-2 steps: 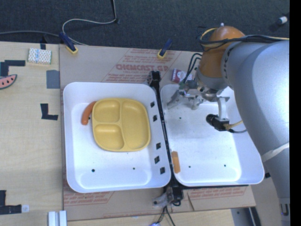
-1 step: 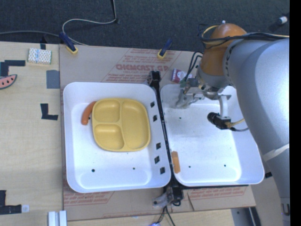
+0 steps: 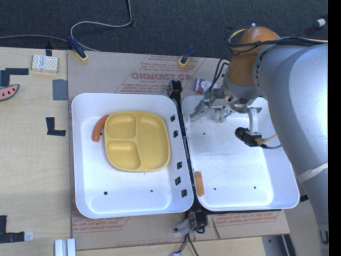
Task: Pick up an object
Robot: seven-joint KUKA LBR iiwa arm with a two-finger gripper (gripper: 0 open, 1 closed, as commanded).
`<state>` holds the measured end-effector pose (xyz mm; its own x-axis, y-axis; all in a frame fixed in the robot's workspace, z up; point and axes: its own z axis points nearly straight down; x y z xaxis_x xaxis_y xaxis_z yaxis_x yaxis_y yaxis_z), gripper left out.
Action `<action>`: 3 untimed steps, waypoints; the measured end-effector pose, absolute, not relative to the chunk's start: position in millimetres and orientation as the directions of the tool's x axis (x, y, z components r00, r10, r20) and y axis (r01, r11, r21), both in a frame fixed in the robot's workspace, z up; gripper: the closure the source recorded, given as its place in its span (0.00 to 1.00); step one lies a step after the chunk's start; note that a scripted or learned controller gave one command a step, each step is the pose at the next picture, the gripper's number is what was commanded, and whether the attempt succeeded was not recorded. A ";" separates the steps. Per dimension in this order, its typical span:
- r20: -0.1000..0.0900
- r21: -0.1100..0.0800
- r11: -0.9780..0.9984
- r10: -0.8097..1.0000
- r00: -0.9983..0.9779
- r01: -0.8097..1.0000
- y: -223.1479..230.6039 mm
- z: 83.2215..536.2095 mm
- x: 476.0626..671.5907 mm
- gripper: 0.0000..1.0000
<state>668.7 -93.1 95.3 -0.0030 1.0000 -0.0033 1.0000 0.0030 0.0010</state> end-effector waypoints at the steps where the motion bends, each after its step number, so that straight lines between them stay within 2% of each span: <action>1: -0.002 0.000 0.004 1.000 -0.004 1.000 -92.3 104.8 668.7 1.00; 2: -0.003 0.000 0.004 1.000 -0.004 1.000 -92.4 104.6 668.7 0.00; 3: -0.001 0.000 0.001 1.000 -0.001 1.000 -95.2 85.6 617.1 0.00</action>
